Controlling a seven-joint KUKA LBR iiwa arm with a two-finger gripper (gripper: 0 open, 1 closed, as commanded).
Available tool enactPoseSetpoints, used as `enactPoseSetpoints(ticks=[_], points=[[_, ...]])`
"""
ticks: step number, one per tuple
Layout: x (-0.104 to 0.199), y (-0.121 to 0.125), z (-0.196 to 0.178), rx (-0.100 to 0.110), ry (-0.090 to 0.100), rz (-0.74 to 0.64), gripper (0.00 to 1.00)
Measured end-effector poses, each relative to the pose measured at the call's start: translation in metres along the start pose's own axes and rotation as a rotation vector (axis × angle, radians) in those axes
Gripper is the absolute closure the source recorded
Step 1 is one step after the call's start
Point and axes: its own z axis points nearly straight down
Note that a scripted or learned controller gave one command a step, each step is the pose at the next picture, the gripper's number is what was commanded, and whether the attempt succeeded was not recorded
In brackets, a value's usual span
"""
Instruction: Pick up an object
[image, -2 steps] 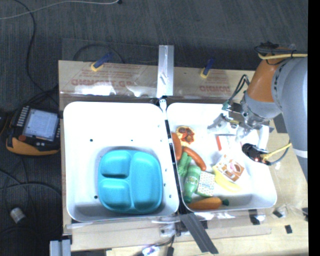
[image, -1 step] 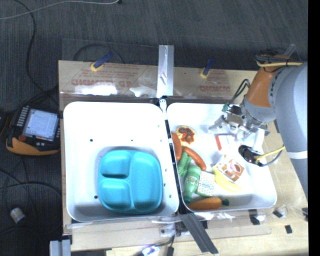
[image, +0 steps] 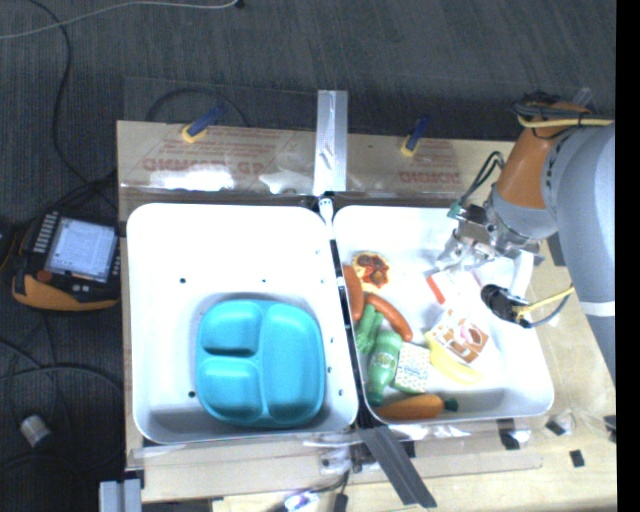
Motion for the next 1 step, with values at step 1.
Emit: enactPoseSetpoints(ticks=[1], points=[[0.0349,-0.0066,0.0112,0.003,0.003,0.224,1.00]])
